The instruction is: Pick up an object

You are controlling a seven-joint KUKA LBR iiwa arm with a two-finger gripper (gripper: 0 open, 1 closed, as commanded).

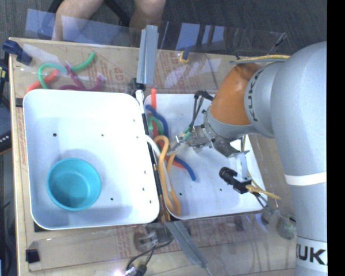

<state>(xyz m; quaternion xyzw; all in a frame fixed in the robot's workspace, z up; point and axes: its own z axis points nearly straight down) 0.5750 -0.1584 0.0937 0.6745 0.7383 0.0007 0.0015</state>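
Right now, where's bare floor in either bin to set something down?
Left bin: bare across the far half and the right side, beyond and right of the blue bowl. Right bin: a small bare patch by the near wall, right of the coloured tubes. Crowded: tubes piled along its left wall, gripper over its middle.

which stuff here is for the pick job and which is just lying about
For the job:
- gripper, low over the right bin
- coloured tubes in that bin, beside the gripper

Lying about:
- teal bowl in the left bin
- loose tubes on the bench behind the left bin
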